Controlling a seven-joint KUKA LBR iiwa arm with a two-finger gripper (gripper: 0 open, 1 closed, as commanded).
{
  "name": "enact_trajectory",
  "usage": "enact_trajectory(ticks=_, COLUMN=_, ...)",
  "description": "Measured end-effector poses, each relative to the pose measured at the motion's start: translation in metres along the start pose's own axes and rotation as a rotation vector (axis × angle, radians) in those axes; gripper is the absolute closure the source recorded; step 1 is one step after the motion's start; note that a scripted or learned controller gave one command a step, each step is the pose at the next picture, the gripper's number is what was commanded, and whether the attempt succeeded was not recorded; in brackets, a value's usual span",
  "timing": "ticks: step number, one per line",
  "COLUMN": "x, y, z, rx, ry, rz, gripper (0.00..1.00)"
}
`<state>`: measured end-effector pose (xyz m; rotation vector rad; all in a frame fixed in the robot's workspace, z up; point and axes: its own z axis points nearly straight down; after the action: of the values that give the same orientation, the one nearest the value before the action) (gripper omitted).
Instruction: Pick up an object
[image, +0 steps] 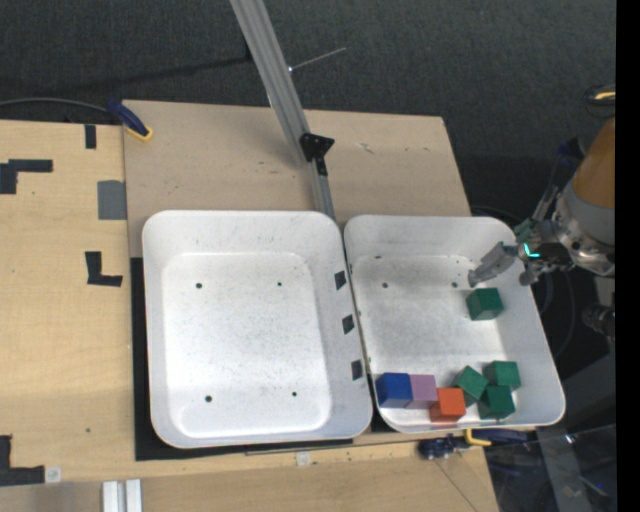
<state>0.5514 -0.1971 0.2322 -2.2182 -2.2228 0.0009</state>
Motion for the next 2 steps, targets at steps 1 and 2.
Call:
enact_trajectory(ticks=1, x=-0.005, y=-0.009, z=0.051, rx=0.005, ry=0.0, rz=0.002, gripper=0.0)
enact_trajectory(ticks=2, x=-0.009, y=-0.009, z=0.095, rx=0.005, ry=0.0, rz=0.001, gripper=0.0)
